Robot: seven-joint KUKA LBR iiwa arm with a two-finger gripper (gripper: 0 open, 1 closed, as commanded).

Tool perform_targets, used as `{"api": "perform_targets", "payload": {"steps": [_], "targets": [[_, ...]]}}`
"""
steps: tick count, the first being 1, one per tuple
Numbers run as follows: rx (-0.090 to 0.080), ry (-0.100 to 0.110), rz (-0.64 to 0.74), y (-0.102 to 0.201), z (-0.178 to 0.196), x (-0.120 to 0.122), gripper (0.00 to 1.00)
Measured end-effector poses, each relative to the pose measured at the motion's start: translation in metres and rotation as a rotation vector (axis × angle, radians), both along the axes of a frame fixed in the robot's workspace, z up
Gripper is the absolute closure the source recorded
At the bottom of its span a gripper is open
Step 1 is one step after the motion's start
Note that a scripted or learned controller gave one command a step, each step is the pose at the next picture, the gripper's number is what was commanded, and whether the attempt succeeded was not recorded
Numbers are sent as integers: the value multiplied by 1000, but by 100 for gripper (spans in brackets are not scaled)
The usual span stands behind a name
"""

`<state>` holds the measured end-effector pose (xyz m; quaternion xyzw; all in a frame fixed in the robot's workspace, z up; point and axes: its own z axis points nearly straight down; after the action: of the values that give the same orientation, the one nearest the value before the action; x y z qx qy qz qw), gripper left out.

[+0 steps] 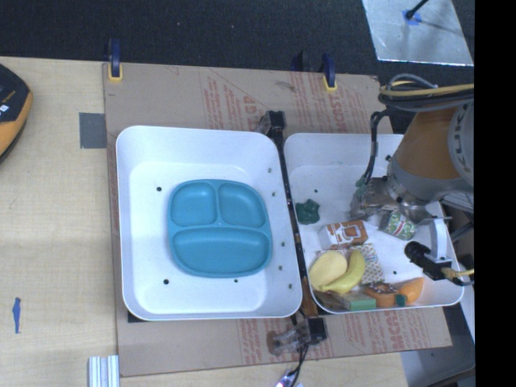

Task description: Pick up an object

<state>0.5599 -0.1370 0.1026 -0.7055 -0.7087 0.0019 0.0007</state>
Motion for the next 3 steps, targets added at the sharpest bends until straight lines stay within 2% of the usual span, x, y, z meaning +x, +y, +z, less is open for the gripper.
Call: {"api": "perform_targets", "payload": {"steps": [1, 2, 3], "targets": [[0, 0, 1, 0, 0, 0, 0], [-1, -5, -5, -55, -11, 38, 0], [4, -1, -2, 10, -10, -33, 0]]}}
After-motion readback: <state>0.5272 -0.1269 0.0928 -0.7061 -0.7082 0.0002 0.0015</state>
